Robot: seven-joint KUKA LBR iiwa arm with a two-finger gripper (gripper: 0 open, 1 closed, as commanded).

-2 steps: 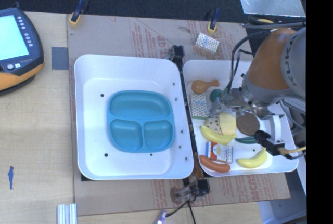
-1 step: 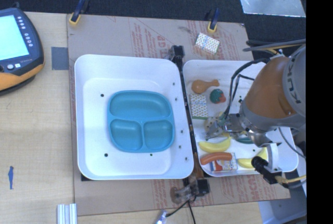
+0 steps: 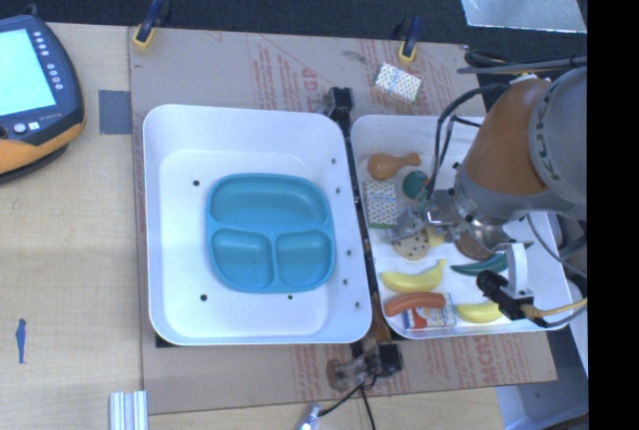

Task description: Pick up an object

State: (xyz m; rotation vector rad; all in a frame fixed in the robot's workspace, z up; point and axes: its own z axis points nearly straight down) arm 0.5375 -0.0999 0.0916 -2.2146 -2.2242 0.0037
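grey arm with an orange band reaches from the right into the right bin (image 3: 384,131), its gripper (image 3: 421,216) low over toy food: a chicken drumstick (image 3: 390,163), a banana (image 3: 413,276), a hot dog (image 3: 413,302). whether it grips anything cannot be told. the left bin (image 3: 180,134) holds a blue divided plate (image 3: 271,230).

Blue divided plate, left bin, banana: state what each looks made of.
Blue divided plate: looks like moulded plastic, matte, uniform colour with soft rounded compartment ridges.
Left bin: apparently white plastic, smooth, with a faint sheen and rounded corners.
Banana: probably toy plastic or rubber, evenly yellow; too small to be sure.
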